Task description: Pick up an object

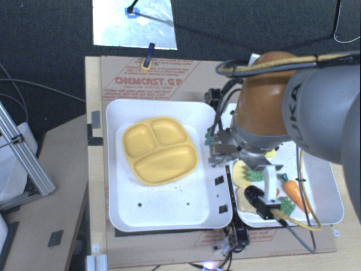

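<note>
My gripper (252, 165) hangs low over the left part of the right white bin (330, 208), mostly hidden under the grey and orange wrist. Right below it lie a pale yellow piece (241, 175) and a green toy piece (255, 175). An orange toy carrot (294, 192) with green leaves (286, 206) lies a little to the right of the gripper. Nothing can be made out between the gripper's tips.
The left white bin (169, 216) holds a yellow divided plate (160, 149) in its upper middle. The wall between the two bins (228, 191) runs just left of the gripper. Cardboard (152, 81) lies under both bins.
</note>
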Tool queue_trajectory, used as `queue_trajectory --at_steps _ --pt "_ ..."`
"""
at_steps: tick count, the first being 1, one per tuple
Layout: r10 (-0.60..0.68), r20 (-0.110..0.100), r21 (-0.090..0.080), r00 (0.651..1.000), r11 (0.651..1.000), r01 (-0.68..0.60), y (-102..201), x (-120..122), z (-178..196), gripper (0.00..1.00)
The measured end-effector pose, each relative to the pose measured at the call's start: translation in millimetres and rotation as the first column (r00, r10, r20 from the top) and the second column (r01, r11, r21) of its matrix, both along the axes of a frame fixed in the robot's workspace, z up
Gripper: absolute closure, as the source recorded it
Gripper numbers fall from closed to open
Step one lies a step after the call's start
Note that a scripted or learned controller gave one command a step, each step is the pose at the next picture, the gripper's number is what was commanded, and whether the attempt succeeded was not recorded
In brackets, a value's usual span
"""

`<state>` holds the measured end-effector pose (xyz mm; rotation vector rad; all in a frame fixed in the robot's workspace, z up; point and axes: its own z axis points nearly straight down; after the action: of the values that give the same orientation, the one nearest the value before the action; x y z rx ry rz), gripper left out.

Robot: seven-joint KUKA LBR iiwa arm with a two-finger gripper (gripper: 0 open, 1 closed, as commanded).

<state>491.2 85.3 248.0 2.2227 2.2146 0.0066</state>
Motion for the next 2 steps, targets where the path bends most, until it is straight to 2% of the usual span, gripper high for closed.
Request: queue_trajectory --at_steps 1,2 --pt "0.001 -0.006 0.000 1.000 1.000 -0.001 -44.3 -4.4 -17.4 1.00" --pt "0.005 -0.003 0.000 1.000 1.000 -0.005 -47.3 -3.9 -4.9 1.00"
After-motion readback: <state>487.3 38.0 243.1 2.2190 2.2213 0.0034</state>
